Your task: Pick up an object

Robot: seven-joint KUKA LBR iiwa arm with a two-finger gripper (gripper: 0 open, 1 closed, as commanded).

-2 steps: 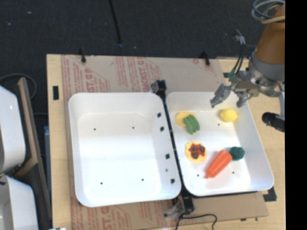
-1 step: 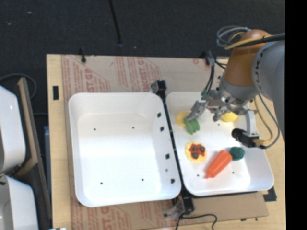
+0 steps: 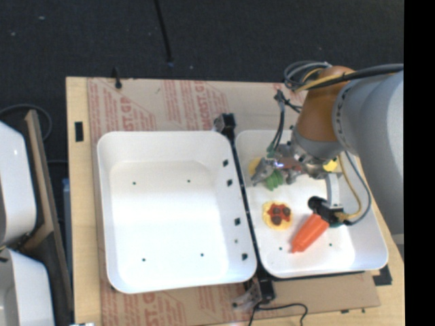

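Orange carrot point(image 3: 309, 233) beside yellow round toy point(image 3: 277, 215), right bin point(image 3: 360, 253), fingers point(image 3: 262, 173) above green piece point(image 3: 274, 180)

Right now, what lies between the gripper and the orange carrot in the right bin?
In the camera view, a yellow disc with red spots lies on the bin floor between the gripper and the orange carrot.

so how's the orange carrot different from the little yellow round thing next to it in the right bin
The carrot is plain orange, long and tapered, while the yellow round piece is a flat disc with dark red bits on top. The carrot lies at a slant nearer the bin's front edge; the disc sits further in, closer to the gripper. Both rest loose on the floor of the right bin, close together.
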